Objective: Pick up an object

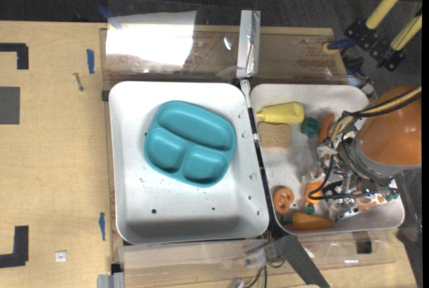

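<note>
Faint print on cardboard panel [315,55] — too blurred to read

The tan counter [47,166] carried two shallow white bins side by side: the left bin [127,213] at nine o'clock, the right bin [392,213] at three.

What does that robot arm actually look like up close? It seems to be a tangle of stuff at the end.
The arm ends in a rounded, glossy orange band above a grey metal wrist ring. Below that, the gripper is wrapped in loose black, white and orange cables, with small circuit boards and shiny metal parts exposed. It looks more like bare machinery than a hand.
</note>
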You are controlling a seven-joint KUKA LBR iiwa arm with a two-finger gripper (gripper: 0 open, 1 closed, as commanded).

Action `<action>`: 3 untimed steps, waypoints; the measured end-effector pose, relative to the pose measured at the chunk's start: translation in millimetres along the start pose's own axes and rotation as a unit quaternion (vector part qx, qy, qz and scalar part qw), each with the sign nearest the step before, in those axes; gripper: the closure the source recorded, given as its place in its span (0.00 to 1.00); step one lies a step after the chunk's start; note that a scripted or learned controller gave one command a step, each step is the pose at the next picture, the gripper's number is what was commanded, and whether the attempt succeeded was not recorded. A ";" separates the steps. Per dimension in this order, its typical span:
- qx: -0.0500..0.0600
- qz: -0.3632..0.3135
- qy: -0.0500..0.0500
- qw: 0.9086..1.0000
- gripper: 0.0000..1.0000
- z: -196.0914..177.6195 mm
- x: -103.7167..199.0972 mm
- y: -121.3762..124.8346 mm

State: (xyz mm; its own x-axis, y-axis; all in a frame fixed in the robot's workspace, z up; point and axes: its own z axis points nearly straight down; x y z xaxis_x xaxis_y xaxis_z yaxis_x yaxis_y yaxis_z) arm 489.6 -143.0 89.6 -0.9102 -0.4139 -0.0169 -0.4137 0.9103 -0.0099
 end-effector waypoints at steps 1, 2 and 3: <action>0.002 0.000 -0.005 1.000 1.00 -12.2 -4.4 -0.3; -0.002 0.009 0.000 1.000 1.00 -116.4 -81.6 40.6; -0.004 0.025 0.003 1.000 1.00 -139.4 -138.4 62.1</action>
State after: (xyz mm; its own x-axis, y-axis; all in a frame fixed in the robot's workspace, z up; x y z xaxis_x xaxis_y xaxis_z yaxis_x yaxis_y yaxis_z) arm 587.1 -29.0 230.7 -0.9300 -0.3673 -0.0107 -0.3673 0.9301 -0.0007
